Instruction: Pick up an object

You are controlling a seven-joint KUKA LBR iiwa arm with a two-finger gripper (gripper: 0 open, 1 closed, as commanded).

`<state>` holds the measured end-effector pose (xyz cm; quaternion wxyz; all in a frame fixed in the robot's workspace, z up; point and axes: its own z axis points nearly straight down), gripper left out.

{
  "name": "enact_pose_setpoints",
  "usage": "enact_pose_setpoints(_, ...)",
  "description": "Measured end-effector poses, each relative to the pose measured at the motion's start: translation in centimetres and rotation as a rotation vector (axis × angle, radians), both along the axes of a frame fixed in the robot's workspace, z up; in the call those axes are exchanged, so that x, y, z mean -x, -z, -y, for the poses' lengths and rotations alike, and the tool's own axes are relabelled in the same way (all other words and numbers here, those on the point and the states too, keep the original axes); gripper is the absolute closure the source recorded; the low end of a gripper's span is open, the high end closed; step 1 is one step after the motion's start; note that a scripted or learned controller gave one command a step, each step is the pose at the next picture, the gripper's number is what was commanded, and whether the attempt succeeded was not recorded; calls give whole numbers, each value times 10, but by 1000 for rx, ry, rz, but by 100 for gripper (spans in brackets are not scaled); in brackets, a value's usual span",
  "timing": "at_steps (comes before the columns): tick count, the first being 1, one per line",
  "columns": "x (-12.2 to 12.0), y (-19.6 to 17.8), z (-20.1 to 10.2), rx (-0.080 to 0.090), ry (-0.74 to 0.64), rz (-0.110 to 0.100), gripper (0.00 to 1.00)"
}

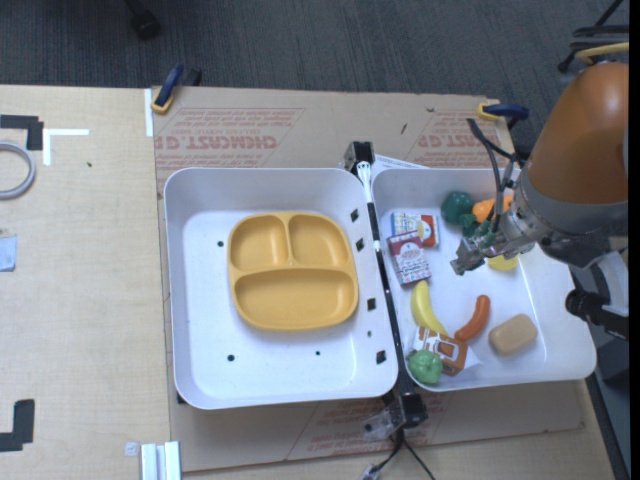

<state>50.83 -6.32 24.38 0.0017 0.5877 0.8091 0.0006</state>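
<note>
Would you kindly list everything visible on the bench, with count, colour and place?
bins: two, white, side by side
divided plate: one, yellow, left bin
banana: one, yellow, right bin
sausage: one, orange-red, right bin, beside banana
bread roll: one, tan, right bin's near right
small packets: two, red and white, right bin's left side
green ball: one, right bin's far side
cardboard sheet: one, brown, under bins
arm: one, grey and orange, over right bin
gripper: one, dark, above right bin

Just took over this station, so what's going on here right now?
The arm's gripper hangs over the right bin, near the yellow item and dark green ball. Nothing is visibly held. A banana, sausage and bread roll lie nearby. The left bin holds a yellow divided plate.
</note>
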Motion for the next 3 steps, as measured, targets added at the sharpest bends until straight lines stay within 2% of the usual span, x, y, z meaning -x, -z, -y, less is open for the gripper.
enact_pose_setpoints(1, 0, 0, 0, 0, 0, 0, 0)
enact_pose_setpoints(2, 27, 111, 43, -1, -157, -3, 0)
enact_pose_setpoints(3, 15, 152, 56, -2, 444, -3, 0)
